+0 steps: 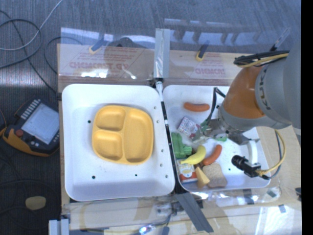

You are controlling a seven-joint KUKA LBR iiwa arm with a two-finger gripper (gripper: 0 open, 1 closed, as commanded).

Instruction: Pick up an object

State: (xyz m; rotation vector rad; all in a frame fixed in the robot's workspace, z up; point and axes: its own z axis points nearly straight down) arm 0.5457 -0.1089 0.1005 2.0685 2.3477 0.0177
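Note:
The right bin holds several toy foods. An orange sausage lies near its far wall. A small silver packet sits left of centre, with a green toy below it. A yellow banana and a second sausage lie side by side, and a brown bread slice, an orange wedge and a small carton sit at the near wall. My gripper hangs low over the bin's middle, just right of the packet and above the banana. The wrist hides what is under it.
The left bin bears a yellow divided plate. The grey arm with its orange band covers the right bin's right side, with a black cable fitting near the bin's right wall. A handheld pendant lies on the floor at the left.

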